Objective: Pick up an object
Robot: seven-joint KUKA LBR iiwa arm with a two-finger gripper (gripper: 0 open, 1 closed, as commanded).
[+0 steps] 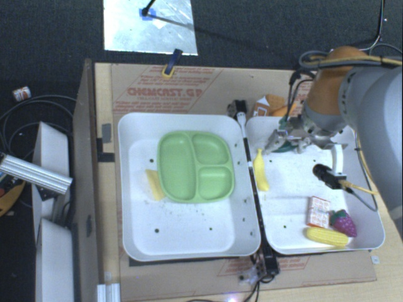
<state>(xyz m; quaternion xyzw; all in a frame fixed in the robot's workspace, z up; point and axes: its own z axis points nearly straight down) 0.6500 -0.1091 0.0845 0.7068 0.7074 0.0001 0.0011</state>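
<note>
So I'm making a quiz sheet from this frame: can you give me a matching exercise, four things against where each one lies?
Things:
1. green divided plate
2. banana
3. corn cob
4. grapes

Places:
A. near edge of the right bin
B. middle of the left bin
C. right bin, against its left wall
D. right bin, just above the corn cob

Pairs: 1-B, 2-C, 3-A, 4-D

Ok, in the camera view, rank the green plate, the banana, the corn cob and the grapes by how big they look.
Largest to smallest:
1. green plate, by far
2. banana and corn cob, which look about alike, so I won't rank them
3. grapes, smallest
</note>
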